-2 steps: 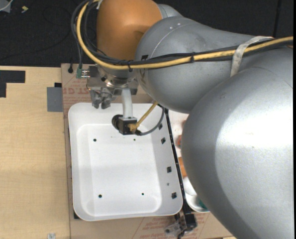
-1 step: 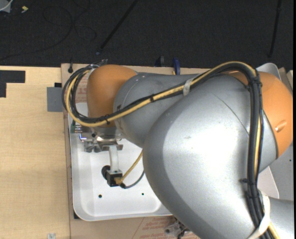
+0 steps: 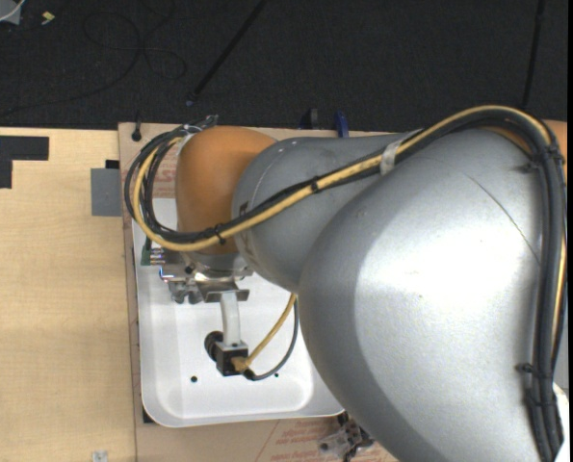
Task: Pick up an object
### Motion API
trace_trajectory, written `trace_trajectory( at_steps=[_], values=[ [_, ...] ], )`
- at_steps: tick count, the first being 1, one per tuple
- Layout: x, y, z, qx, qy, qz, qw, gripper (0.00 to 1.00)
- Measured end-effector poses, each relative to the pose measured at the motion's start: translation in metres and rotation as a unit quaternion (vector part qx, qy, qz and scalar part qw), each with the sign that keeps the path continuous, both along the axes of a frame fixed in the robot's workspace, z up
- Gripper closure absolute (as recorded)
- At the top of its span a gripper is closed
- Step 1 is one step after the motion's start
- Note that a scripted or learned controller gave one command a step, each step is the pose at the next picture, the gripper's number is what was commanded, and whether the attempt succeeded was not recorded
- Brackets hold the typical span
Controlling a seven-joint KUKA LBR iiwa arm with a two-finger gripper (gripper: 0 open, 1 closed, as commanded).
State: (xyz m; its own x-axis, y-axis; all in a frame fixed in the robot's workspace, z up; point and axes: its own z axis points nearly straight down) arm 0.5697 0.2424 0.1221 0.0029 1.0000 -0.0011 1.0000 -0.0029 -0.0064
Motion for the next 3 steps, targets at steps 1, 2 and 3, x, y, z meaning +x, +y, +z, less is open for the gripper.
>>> trace_trajectory(
  at_steps=[1, 2, 3],
  values=[
    [0.027, 0.0, 0.162, 0.0033, -0.011, 0.002, 0.9999, 1.0],
    [0.075, 0.001, 0.115, -0.0007, -0.002, 0.002, 1.0, 1.0],
    [-0.004, 0.0, -0.042, -0.0013, 0.001, 0.001, 1.0, 1.0]
  ],
)
